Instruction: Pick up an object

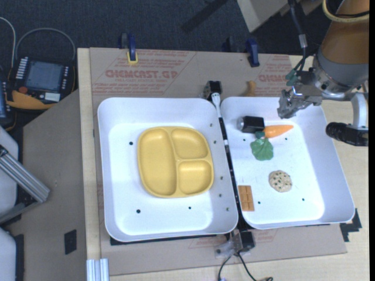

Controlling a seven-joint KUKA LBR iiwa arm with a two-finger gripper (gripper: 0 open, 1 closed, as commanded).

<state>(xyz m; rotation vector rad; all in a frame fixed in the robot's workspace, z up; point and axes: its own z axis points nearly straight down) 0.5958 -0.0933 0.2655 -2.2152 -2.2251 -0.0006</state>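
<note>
Far left of the jaws, a yellow plastic plate with three compartments (175, 161) lay in the left white bin (117, 204); nothing on it. The tan worktop (176, 69) carried both bins.

In the right white bin (328, 174), left of and just below the jaws, a small black block (252, 123). Beside it and nearer the jaws, an orange toy carrot (277, 131), tip pointing right, with a green leafy lump (262, 149) touching its blunt end. Well below the jaws, a round speckled cookie (280, 181); further left, a small orange-brown card (245, 198) by the bin wall.

Grey arm's jaws (289, 105) hung at the bin's upper edge, just above the carrot. Could not tell how wide they stood, nor whether they held anything.

Risk, as judged: the carrot is the likeliest target, but it is narrow and tapered. A slightly off descent could pinch the tip and flick it away, or snag the green lump.
</note>
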